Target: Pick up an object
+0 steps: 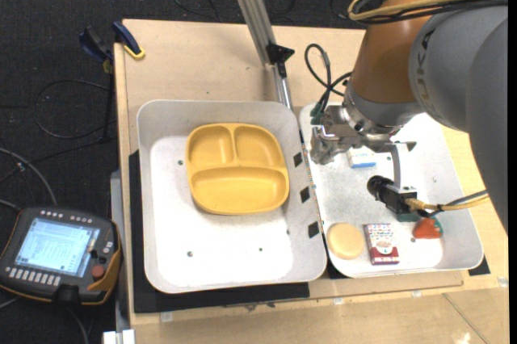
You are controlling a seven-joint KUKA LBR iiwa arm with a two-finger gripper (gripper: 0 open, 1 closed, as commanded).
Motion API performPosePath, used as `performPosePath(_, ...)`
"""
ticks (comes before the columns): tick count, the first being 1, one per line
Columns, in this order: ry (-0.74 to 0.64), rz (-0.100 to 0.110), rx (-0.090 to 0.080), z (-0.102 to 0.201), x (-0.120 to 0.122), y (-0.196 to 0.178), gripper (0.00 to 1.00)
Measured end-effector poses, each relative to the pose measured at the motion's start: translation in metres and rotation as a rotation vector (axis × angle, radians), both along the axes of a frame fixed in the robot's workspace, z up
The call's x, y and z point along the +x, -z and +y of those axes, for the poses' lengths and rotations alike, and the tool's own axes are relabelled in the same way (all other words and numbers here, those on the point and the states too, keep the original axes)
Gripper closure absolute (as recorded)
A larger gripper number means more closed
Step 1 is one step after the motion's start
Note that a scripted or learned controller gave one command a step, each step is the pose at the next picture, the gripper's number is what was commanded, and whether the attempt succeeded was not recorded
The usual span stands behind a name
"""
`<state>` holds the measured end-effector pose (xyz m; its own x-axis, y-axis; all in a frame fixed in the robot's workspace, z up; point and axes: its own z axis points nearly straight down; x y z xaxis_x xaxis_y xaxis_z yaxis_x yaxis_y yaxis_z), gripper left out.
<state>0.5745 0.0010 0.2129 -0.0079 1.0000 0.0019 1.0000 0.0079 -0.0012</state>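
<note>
Progress looked nil: jaws (325, 142) hung low over the right white bin (460, 253), their state unclear, nothing visibly held; the small blue-white packet (363, 161) lay just beside them.

Two shallow white bins (161, 253) sit side by side. The left bin holds one yellow divided plastic tray (237, 168). The right bin holds four loose things: one round tan disc (345, 240), one small red-and-white box (381, 243), one red strawberry-like toy (427, 228), and one small white-and-blue item (363, 161), perhaps a packet.
</note>
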Motion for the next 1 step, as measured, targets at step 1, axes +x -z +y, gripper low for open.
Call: performPosePath(1,0.000,-0.003,0.001,0.0565,0.0048,-0.0175,1.00)
